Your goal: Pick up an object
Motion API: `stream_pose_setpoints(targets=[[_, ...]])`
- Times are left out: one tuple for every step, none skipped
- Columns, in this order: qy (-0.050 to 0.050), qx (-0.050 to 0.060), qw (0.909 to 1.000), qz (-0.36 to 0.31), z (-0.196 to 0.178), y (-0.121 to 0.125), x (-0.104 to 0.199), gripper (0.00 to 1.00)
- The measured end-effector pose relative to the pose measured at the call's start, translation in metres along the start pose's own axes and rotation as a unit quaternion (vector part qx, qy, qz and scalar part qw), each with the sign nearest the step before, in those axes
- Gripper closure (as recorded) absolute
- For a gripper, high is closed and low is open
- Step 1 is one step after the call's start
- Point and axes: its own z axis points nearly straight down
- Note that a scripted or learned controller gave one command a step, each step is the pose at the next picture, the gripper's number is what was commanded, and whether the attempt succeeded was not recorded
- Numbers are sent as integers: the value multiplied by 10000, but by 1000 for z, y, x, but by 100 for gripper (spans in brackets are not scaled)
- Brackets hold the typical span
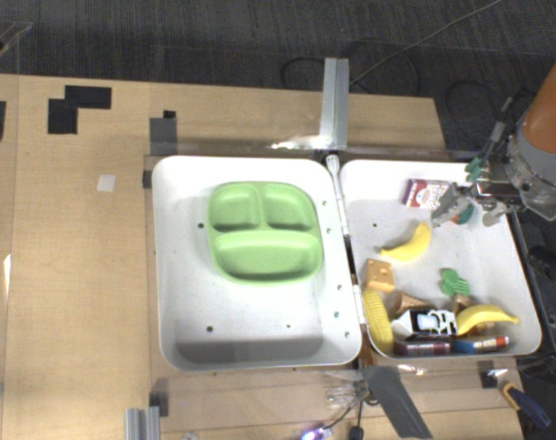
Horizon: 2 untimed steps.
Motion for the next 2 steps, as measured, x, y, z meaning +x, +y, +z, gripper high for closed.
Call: stream_pose_setpoints(targets=[[0,5,10000,-31,97,38,15,0],[-2,-17,9997,-241,176,41,15,0]])
